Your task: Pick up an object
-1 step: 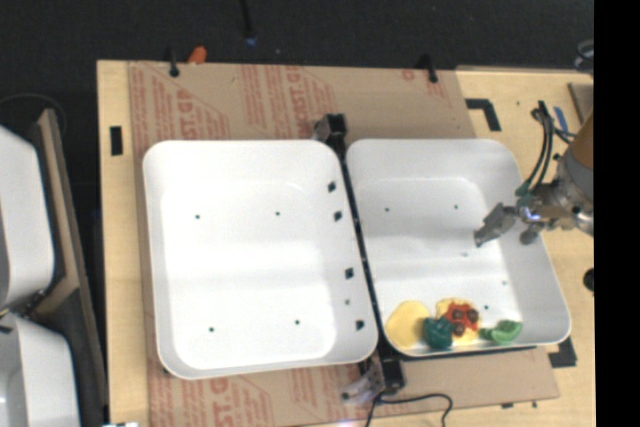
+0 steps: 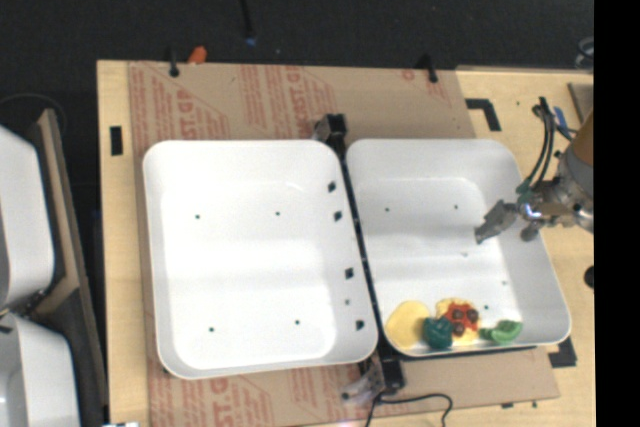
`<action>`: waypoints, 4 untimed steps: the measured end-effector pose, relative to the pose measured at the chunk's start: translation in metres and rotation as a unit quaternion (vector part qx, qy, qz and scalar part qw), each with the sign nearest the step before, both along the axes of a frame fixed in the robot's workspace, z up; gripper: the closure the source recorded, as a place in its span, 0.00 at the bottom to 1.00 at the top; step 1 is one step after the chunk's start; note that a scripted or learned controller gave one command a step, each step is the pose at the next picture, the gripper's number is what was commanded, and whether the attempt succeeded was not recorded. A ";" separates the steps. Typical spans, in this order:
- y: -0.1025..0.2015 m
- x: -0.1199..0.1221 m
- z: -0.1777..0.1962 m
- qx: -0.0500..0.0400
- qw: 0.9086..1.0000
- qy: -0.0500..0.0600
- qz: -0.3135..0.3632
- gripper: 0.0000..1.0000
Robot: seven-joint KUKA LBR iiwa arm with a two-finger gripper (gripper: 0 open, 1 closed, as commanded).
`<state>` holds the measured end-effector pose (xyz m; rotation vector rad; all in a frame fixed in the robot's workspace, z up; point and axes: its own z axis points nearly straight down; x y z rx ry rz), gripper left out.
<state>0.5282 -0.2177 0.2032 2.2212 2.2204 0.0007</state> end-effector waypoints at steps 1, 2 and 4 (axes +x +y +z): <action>-0.009 0.005 -0.053 0.000 1.000 0.002 0.000 0.00; -0.007 0.005 -0.104 0.001 1.000 0.001 0.001 0.00; -0.001 0.003 -0.041 0.000 1.000 -0.002 0.000 1.00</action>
